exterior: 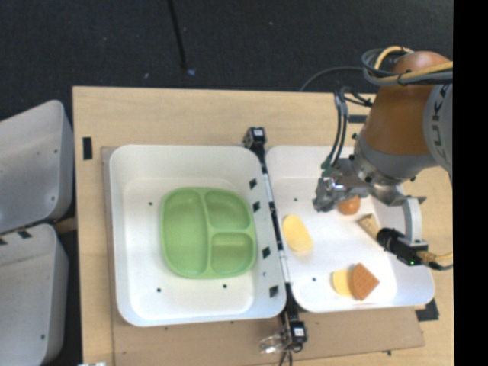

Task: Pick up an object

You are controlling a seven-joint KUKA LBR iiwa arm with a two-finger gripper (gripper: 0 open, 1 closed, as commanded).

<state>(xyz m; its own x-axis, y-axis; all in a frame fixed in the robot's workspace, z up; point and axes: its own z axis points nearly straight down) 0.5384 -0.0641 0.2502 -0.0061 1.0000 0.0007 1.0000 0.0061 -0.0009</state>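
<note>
Grey-orange arm's claw (335, 197) low in right shallow white bin (305, 166), beside small round orange object (349, 205); grip state unclear. Approach step; next: centre, close, lift.

Even overhead light falls bright on the white bins (122, 204), glaring slightly. Shadows are soft; the whole picture is mildly blurred.

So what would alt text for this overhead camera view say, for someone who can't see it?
A grey and orange robot arm's gripper hangs over the right white bin, beside a small orange object; a yellow piece lies nearby. The left bin holds a green divided tray.
</note>
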